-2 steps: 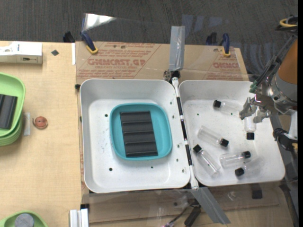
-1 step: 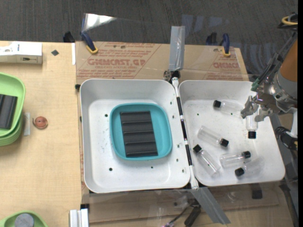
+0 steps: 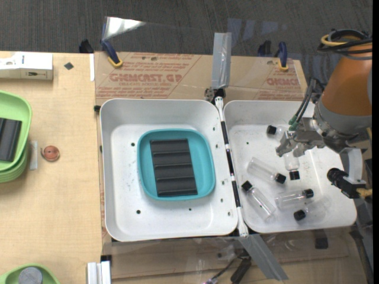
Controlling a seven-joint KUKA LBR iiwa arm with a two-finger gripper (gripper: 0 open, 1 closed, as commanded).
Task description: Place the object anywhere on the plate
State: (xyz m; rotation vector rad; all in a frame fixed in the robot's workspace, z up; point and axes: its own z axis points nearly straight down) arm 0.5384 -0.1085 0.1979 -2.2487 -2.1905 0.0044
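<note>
Clear vials just below fingers – grip state unclear – teal plate well apart

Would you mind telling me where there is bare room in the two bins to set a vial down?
In the left bin, bare floor rings the teal plate, widest along the near and left walls; a dark ribbed insert covers the plate's middle. The right bin is crowded: clear vials lie across its centre and near side, with the gripper over them. Its far left corner is bare.

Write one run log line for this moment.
arm: over right bin | gripper: above vials | plate: left bin, no vial on it
</note>
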